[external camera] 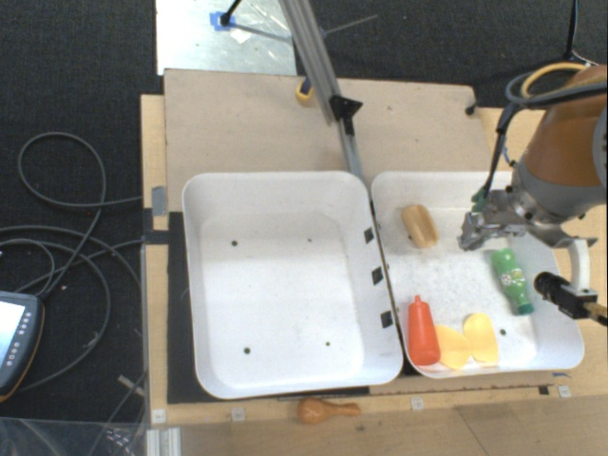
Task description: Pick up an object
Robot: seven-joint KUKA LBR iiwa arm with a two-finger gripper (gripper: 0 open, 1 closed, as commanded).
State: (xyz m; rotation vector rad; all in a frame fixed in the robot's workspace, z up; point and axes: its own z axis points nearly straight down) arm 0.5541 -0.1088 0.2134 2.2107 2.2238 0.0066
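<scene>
- From my seat the gripper (475, 233) sits over the right bin (570, 354), near its back wall. I can't tell its state from this angle, and nothing shows in it.
- Candidates, all in the right bin: tan loaf-like piece (419, 225) just left of the gripper, green bottle (512, 279) just below it, orange bottle (423, 332) against the bin's left wall, yellow piece (472, 340) touching the orange bottle.
- Green bottle lies on its side. I judge it light, stiff plastic, smooth and prone to roll. I'd close across the body mid-length, not at the cap.
- Tan piece looks like toy bread: light, maybe a bit squashy, short enough to span across its width.
- Yellow piece lies flat and low, a poor target.
- Green bottle carries a pale label; the writing is too small to read. No other brands visible.
</scene>
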